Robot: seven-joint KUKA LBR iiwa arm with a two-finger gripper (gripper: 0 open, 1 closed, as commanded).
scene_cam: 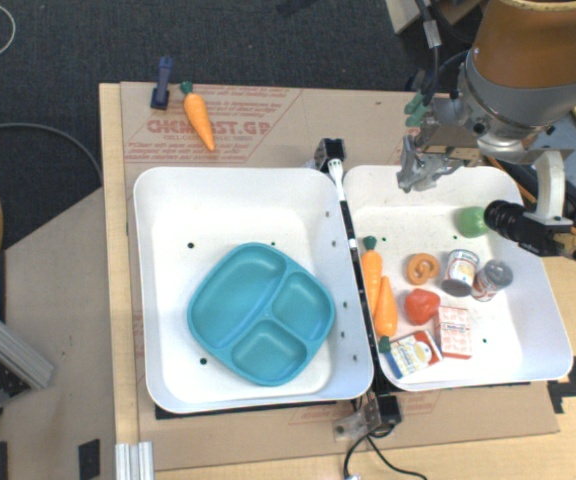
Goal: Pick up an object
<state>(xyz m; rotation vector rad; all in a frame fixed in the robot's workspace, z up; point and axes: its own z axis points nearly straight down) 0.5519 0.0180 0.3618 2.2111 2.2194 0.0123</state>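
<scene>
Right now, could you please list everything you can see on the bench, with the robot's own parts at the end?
Bins: two, white, side by side on the bench.
Divided plate: one, teal, in the left bin.
Carrots in bin: two, orange, right bin along its left wall.
Carrot outside: one, orange, on the cardboard behind the left bin.
Ring: one, orange-tan, right bin.
Tomato: one, red, right bin.
Cans: two, silvery, right bin.
Green item: one, right bin.
Small cartons: two, red and white, front of right bin.
Gripper: one, grey, above the right bin's back edge.
</scene>
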